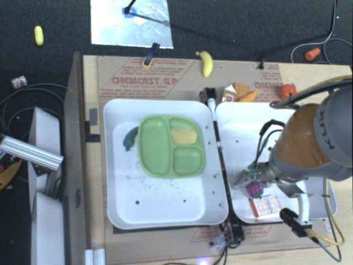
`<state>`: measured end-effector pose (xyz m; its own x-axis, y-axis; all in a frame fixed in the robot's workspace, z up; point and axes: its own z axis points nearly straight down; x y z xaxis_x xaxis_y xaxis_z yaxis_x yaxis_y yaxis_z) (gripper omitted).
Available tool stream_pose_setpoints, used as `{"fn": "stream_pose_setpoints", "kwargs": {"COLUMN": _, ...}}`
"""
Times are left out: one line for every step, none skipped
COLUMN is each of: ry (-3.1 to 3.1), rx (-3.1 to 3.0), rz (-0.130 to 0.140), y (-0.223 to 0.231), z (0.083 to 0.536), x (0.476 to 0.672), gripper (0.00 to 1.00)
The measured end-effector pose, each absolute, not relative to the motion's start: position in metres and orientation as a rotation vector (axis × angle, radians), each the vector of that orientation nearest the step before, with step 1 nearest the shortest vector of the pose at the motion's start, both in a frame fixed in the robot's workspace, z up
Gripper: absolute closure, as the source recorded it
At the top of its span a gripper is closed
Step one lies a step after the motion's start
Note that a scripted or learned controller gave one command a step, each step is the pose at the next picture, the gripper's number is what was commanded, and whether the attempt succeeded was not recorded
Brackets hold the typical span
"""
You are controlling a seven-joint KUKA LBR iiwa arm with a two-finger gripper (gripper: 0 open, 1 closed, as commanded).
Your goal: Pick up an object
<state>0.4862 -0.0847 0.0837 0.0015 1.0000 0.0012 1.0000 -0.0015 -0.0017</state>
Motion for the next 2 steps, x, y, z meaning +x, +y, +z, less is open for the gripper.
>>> {"fn": "stream_pose_setpoints", "kwargs": {"ry": -2.224, "rx": -2.221, "rz": -0.006, "y": -0.084, "z": 0.095, "x": 0.490, "gripper": 1.00}}
{"fn": "stream_pose_setpoints", "kwargs": {"ry": -2.241, "rx": -2.216, "rz": -0.016, "y": -0.031, "z": 0.190, "x": 0.565, "gripper": 1.00}}
